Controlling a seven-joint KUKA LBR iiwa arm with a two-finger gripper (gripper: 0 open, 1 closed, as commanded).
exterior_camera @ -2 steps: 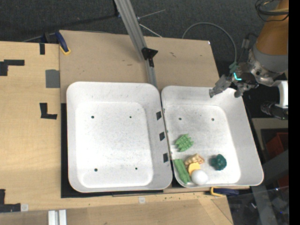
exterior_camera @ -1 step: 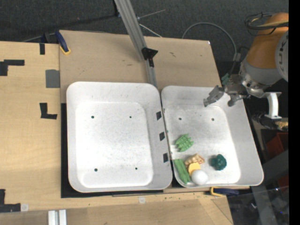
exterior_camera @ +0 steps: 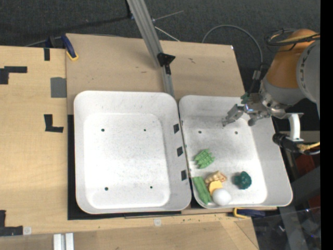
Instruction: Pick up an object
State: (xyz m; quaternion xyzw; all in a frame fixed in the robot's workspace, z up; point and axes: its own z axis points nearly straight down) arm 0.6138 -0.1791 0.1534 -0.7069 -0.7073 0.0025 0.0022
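My gripper [exterior_camera: 242,117] hangs over the far part of the right bin [exterior_camera: 270,155], near its right wall. Its fingers are spread open and nothing sits between them. The objects lie in the near part of that bin, well below the gripper in the view. A light green ridged toy [exterior_camera: 204,159] lies near the bin's left wall. Closer to the front edge lie a long green piece [exterior_camera: 201,189], a tan and yellow item [exterior_camera: 215,179] and a white ball [exterior_camera: 221,196], all bunched together. A dark green round object [exterior_camera: 241,180] rests apart, to their right.
The left bin [exterior_camera: 125,150] sits beside the right one, its rim touching. A grey metal pole [exterior_camera: 148,33] slants in from the top and ends at the bins' shared far corner. A cable loops on the bench behind the right bin.
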